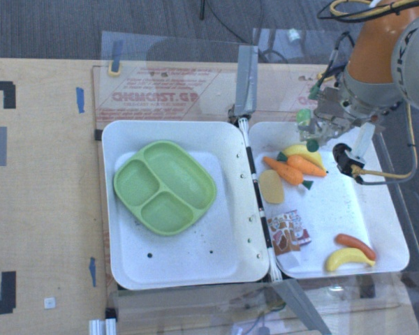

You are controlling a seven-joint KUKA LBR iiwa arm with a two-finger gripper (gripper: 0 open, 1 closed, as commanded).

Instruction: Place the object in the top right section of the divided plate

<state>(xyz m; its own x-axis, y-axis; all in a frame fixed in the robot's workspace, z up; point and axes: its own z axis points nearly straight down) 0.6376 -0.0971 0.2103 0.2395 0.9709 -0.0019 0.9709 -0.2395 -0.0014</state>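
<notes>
Claw (313, 135) above carrots (293, 167); board lettering (155, 96) unreadable.

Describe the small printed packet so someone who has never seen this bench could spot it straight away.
Start at the right bin, the one holding the toy food. Look along its left wall, toward the near end, just below the pale tan oval piece. There lies the printed packet: flat and squarish, white with red-brown markings, unlike the rounded, plain-coloured carrots, sausage and banana around it.
</notes>
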